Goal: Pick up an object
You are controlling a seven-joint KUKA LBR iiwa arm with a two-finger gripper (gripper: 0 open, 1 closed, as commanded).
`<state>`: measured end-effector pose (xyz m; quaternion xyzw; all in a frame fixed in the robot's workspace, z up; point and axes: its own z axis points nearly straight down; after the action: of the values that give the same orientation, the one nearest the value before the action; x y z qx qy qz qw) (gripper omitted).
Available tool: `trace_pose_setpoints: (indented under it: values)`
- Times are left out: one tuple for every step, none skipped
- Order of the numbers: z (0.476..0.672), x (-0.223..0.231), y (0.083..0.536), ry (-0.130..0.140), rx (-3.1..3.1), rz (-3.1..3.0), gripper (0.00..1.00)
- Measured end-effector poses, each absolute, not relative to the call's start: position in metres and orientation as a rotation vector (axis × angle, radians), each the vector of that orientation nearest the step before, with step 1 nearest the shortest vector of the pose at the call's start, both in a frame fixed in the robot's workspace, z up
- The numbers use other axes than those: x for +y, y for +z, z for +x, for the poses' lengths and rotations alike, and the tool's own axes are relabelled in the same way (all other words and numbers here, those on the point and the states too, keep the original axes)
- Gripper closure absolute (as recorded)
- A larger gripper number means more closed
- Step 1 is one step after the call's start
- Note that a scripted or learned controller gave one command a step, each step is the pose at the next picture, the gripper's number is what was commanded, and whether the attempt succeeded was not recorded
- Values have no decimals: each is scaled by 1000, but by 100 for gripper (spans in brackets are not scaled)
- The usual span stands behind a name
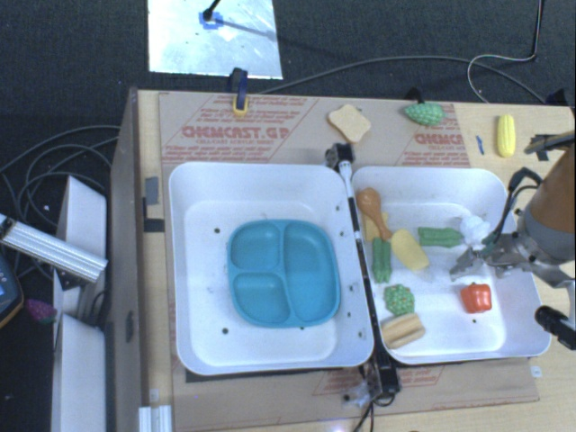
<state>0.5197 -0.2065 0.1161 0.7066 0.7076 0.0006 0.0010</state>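
Observation:
My gripper (474,261) hangs low over the right bin (450,180), at its right side, reaching in from the right. A red pepper (476,297) lies just in front of it, apart from it. A white crumpled object (470,229) sits just behind it. Further left in the same bin lie a green pickle (438,237), a yellow piece (409,250), a brown drumstick (369,207), a green bean pod (382,259), a broccoli floret (399,297) and a tan bun (402,329). I see nothing between the fingers.
The left bin (202,205) holds a blue divided plate (283,271). On the cardboard behind the bins lie a slice of toast (349,122), a green toy (425,112) and a yellow corn cob (507,135). A clamp (239,90) stands at the back edge.

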Motion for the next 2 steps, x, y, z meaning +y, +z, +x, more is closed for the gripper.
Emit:
trace_pose_setpoints:
  values:
    - [494, -194, 84, 1, 2221, 2220, 0]
    - [495, -194, 96, 5, 2219, 2216, 100]
